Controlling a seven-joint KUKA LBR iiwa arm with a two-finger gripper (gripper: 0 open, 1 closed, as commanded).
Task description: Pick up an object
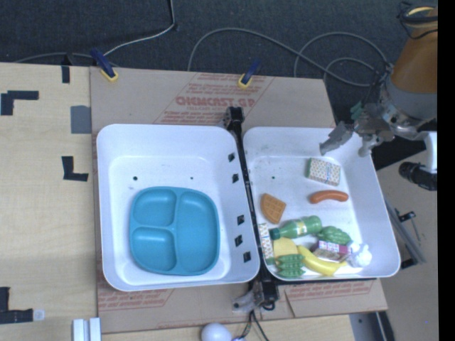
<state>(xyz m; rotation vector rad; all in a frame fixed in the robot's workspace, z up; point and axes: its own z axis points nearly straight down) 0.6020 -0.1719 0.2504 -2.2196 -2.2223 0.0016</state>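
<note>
Two white bins sit side by side on your counter, and everything worth picking lies in the right bin. The pincer hangs over that bin's upper right corner, its two fingers spread wide with nothing between them. The nearest thing is a small speckled block, just beside the pincer at about seven o'clock from it. Below that lies a sausage, its long axis running nine to three o'clock. Farther toward six o'clock you have a waffle piece, a green bottle lying nine to three, and a banana in the crowded pile at the bin's lower edge. I judge the block the easiest pick: it stands clear of its neighbours.

The left bin holds a blue divided plate. Red print on the cardboard under the bins seems to read "CHEMCAST GP"; the smaller lines are too blurred to read.
</note>
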